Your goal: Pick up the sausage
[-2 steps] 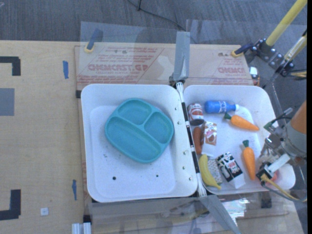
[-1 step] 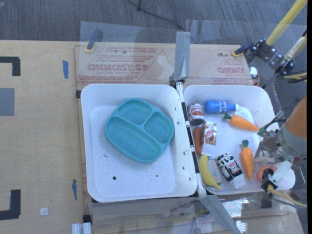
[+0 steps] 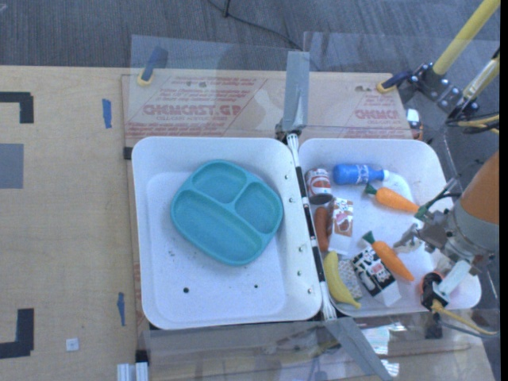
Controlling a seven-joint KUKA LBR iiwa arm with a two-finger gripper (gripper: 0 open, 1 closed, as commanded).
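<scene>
The sausage (image 3: 321,227) is a reddish-brown stick lying lengthwise by the left wall of the right bin (image 3: 429,155), between a small can (image 3: 318,182) and a banana (image 3: 340,280). A snack packet (image 3: 343,219) lies against its right side. My gripper (image 3: 419,233) hangs over the right side of the same bin, well to the right of the sausage and just past an orange carrot (image 3: 393,260). Nothing shows in its grasp.
The right bin also holds a blue bottle (image 3: 357,173), a second carrot (image 3: 394,200) and a black-and-white box (image 3: 373,272). A teal divided plate (image 3: 227,211) sits in the left bin (image 3: 159,276). A ridge (image 3: 300,213) separates the bins.
</scene>
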